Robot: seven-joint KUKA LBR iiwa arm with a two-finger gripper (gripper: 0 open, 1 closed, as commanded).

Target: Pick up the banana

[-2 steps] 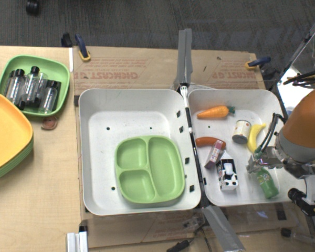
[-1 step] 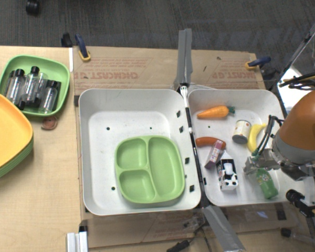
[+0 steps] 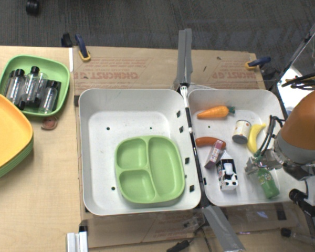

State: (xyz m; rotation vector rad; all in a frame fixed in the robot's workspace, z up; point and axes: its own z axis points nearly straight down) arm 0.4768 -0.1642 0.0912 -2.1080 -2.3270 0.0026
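The yellow banana (image 3: 255, 136) lies curved near the right wall of the right bin (image 3: 220, 94), next to a small white can (image 3: 241, 131). My gripper (image 3: 259, 164) hangs just in front of the banana's near end, over the top of a green bottle (image 3: 267, 182). The arm's orange band (image 3: 305, 125) sits to the right of the banana. Nothing yellow shows at the gripper.
The right bin also holds a carrot (image 3: 215, 112), a red sausage (image 3: 209, 141), a maroon packet (image 3: 215, 154) and a cow-patterned box (image 3: 228, 174). A green divided plate (image 3: 149, 169) lies in the left bin (image 3: 94, 140). A green tray of bottles (image 3: 34, 85) and orange plates (image 3: 5, 138) sit at far left.
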